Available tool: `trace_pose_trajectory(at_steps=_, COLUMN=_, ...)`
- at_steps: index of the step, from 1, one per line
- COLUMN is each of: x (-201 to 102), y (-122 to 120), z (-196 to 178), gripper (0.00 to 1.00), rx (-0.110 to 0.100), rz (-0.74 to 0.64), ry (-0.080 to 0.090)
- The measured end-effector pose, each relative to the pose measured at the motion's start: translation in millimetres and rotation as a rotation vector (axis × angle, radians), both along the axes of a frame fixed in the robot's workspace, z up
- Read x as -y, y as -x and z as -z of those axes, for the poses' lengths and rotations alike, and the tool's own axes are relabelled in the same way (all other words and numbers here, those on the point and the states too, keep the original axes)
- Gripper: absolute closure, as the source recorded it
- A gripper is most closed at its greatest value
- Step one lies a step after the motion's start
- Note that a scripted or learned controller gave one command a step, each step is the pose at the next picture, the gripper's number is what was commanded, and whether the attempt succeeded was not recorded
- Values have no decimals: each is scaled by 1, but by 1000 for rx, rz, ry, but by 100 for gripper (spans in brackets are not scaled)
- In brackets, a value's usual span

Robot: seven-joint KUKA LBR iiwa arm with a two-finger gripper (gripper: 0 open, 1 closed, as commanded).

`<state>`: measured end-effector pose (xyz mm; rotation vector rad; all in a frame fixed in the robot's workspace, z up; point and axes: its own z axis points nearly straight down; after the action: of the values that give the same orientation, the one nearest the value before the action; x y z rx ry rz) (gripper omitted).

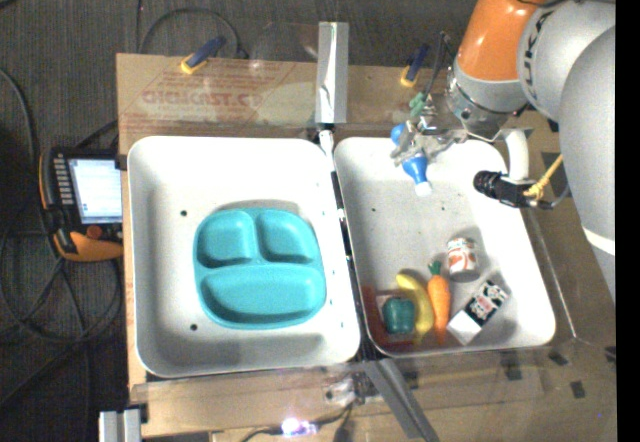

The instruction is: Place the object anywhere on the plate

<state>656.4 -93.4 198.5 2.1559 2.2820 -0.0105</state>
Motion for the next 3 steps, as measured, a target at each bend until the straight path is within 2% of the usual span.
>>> trace_pose_trajectory(at_steps=1, x=-77, y=18, z=16, gripper=100, rx=-1, rz=-101, ry=-7)
trace_pose_trajectory(at_steps=2, x=-66, y=28, z=16, gripper=100, rx=-1, rz=82, ry=-7)
trace_pose_trajectory(at_steps=3, x=-138, y=119, z=17, gripper=100, rx=-2, rz=203, ry=-6)
